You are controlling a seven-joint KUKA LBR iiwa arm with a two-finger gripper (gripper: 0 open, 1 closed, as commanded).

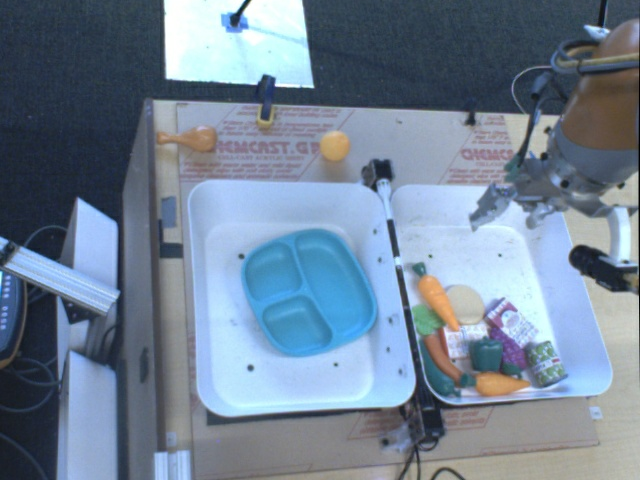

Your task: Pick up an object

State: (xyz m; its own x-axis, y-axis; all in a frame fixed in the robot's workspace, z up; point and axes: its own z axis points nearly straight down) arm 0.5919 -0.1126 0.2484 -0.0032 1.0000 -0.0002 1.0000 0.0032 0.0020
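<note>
Dark carpet floor, white sheet (pixel 238 26) laid at top; brown cardboard bench top (pixel 300 146) beneath two white bins.

Far left: white ruler-like bar (pixel 55 273) and cables at the bench's side.

On cardboard behind the bins: toy drumstick (pixel 190 139), orange ball (pixel 334 146). Red print on cardboard, partly legible, apparently a repeated "CHEMCAST"; remainder unreadable.

Left bin (pixel 225 368): holds one blue divided plate (pixel 308 290), three compartments, lying flat, nothing on it.

Right bin (pixel 560 278): toy food heaped in near half. Carrot (pixel 437 300) tilted, just beside pale round piece (pixel 463 300); green leaf (pixel 426 320); second carrot (pixel 498 384) along near wall; dark green pepper (pixel 486 353); purple carton (pixel 512 324), label too small to read; green can (pixel 545 362), print illegible.

Gripper (pixel 508 206): poised over far part of right bin, well apart from the heap, nothing between fingers. Jaw spread not discernible at this angle.

Step in hand, judged: approach, nothing grasped yet. Next move calls for travel toward the near half of the right bin, descent over a single piece; carrot or can at the heap's edge likely easiest, crowded middle risking a miss or a two-piece pinch.
</note>
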